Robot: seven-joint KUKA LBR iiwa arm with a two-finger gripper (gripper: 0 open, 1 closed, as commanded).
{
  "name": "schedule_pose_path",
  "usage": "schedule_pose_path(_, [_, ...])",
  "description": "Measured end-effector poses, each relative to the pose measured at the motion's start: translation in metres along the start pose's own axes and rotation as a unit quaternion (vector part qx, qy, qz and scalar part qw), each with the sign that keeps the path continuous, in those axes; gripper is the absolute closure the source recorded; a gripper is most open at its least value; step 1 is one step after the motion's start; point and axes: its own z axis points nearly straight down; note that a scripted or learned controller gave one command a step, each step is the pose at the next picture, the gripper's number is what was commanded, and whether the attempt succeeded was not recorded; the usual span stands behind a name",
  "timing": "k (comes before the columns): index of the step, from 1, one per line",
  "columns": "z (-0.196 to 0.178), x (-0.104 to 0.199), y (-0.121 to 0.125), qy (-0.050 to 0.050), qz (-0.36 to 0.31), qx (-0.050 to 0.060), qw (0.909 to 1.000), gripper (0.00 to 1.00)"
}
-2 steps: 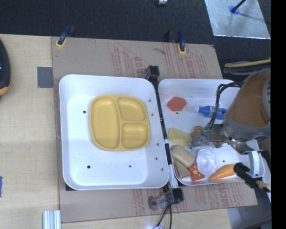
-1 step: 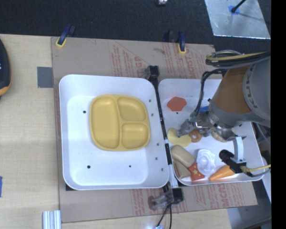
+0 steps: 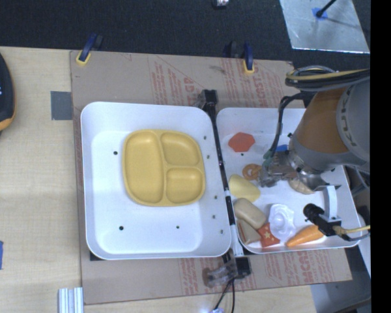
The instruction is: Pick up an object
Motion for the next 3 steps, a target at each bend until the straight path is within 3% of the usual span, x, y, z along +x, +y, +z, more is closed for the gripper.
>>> schedule_pose_path(1, [0.0,0.0,0.0,0.0,0.0,0.0,1.0,0.0])
schedule_pose_path(3, [0.009,0.01,0.105,0.0,0.0,-0.003,1.0,0.0])
